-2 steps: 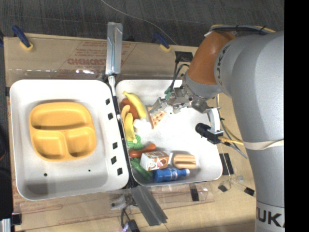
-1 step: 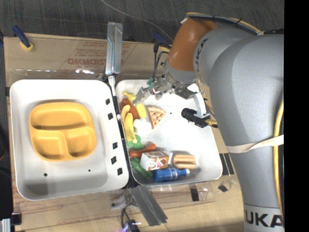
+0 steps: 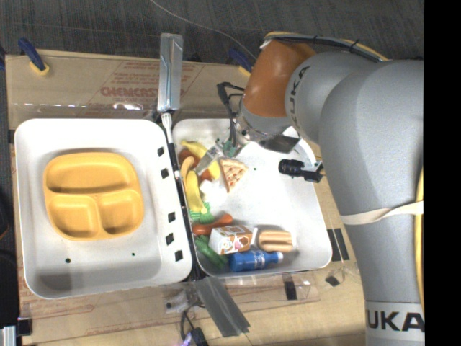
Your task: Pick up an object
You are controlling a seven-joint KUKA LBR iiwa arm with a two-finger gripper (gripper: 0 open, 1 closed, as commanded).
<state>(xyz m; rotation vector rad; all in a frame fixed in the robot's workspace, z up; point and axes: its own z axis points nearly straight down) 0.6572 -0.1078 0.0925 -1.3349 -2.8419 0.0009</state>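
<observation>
Closest to the camera was that big grey arm (image 3: pixel 360 143), filling up the right side of the bench, so I'll get back to it at the end.

Starting on the left: the left bin (image 3: pixel 29 193) had a yellow divided tray (image 3: pixel 92 193) sitting in it, and nobody was bothering it. Next over, the right bin (image 3: pixel 306 215) was where all the toy food was piled. Along its left wall lay a banana (image 3: pixel 190 182), with a pizza slice (image 3: pixel 232 173) just beside it, further up. Down at the near end sat a little juice carton (image 3: pixel 232 241), a hot dog (image 3: pixel 275 239) and a blue bottle (image 3: pixel 253 260), all bunched together and touching.

As for the gripper (image 3: pixel 216 158), it was poked down into the far-left part of the right bin, right around the banana and pizza slice. Honestly couldn't tell what it was doing down there, too cluttered to make out.

So progress-wise, I'd say the pick wasn't done. Everything looked like it was lying in the bin, nothing lifted. My guess is it was going for something in that banana/pizza spot, with the grab and lift left to do.
</observation>
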